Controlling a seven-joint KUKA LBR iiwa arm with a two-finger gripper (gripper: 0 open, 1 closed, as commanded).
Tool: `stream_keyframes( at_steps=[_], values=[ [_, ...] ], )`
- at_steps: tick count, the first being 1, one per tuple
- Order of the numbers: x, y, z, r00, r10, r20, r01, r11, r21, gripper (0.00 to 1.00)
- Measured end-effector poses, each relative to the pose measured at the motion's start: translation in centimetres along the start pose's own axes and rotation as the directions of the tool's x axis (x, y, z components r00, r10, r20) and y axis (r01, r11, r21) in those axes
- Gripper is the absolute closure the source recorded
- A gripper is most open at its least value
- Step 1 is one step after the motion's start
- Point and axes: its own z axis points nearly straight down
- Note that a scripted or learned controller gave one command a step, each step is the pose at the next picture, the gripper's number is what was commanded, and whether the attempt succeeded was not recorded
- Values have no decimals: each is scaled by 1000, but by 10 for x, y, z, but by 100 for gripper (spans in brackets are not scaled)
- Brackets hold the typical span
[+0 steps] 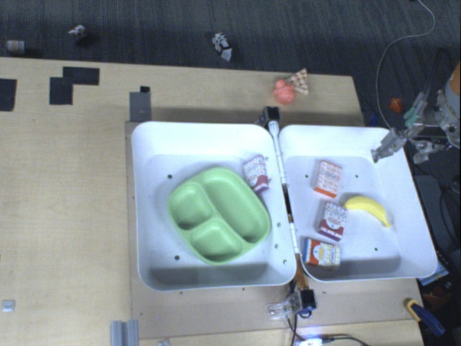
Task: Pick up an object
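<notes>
The right bin (pixel 403 215) holds a yellow banana (pixel 369 210), an orange and white box (pixel 328 178), a red and white box (pixel 332 221) and a red, yellow and blue box (pixel 321 252) near its front wall. In the left bin (pixel 148 193) a green divided plate (pixel 218 214) lies flat, and a small red and white packet (pixel 256 173) sits at its far right edge. My gripper (pixel 400 146) hangs over the right bin's far right corner, up and to the right of the banana. It touches none of the objects and nothing shows in its grasp.
A raised divider (pixel 283 193) runs between the two bins. Behind the bins, a small red object (pixel 284 92) and a pale striped one (pixel 300 82) lie on the bench. Cables (pixel 403 49) hang at the right, behind the arm.
</notes>
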Motion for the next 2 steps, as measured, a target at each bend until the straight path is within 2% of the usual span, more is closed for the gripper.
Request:
stream_keyframes(
  at_steps=[1,2],
  values=[
    [7,1,180,1000,3,3,-3,1000,-9,0],
    [9,3,169,1000,2,1,-2,1000,-14,100]
  ],
)
